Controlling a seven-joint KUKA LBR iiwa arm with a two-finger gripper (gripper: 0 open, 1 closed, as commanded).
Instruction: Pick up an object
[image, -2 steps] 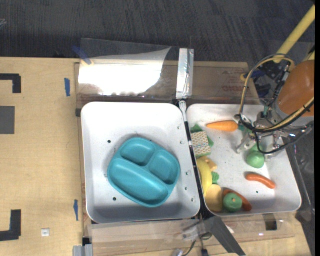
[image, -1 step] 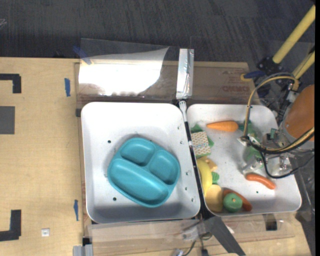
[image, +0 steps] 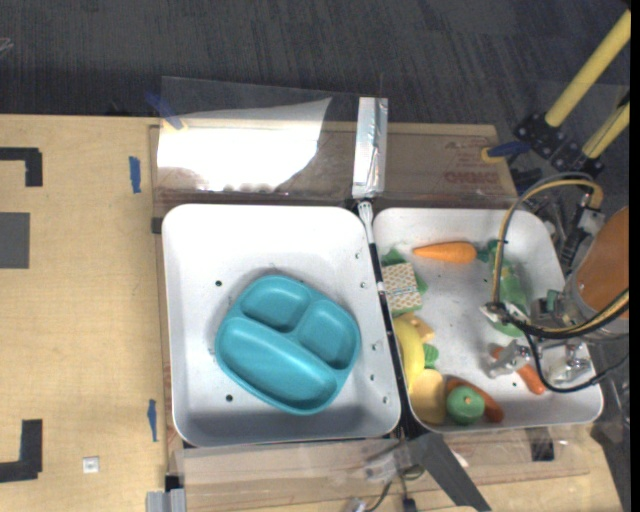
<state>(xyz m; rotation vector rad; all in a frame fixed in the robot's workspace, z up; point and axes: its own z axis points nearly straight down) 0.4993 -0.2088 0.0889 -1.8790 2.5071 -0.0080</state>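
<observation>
Gripper (image: 515, 358) low in right bin (image: 455, 300), near-right corner, over small orange piece (image: 533, 380); finger state: cannot tell, cables obscure. Advice: centre on piece, descend vertically, avoid bin wall. Carrot (image: 444, 253) lies free at far side.

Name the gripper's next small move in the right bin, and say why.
Probably a short descent. The gripper hovers low in the right bin, by a small orange piece; nothing shows between its fingers. The carrot and banana lie farther off.
</observation>
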